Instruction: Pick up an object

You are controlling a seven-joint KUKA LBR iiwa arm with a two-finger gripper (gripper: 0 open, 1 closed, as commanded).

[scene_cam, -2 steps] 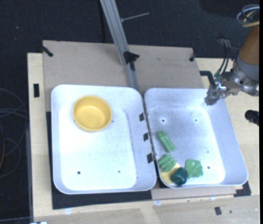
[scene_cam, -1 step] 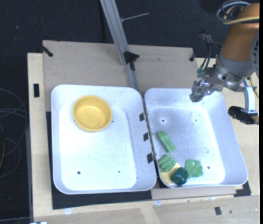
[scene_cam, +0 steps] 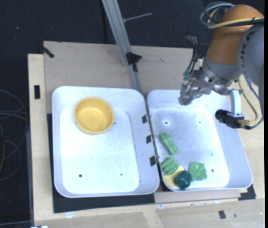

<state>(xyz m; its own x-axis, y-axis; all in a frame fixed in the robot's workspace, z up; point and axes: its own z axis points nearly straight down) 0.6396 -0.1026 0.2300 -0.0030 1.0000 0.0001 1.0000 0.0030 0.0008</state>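
My gripper (scene_cam: pixel 187 98) hangs over the far edge of the right bin (scene_cam: pixel 219 127), its fingers close together with nothing between them. A long green piece (scene_cam: pixel 168 143) lies near the bin's left wall, well below the gripper. In the near left corner sit a green block (scene_cam: pixel 169 165), a dark green round object (scene_cam: pixel 182 179) on a yellow piece (scene_cam: pixel 173 180), and a green leafy piece (scene_cam: pixel 198 171).
A yellow bowl (scene_cam: pixel 94 115) sits in the far part of the left bin (scene_cam: pixel 100 175). A grey metal pole (scene_cam: pixel 119 27) slants in from the top toward the gap between the bins. A black cable fitting (scene_cam: pixel 226 117) hangs at the right bin's right side.
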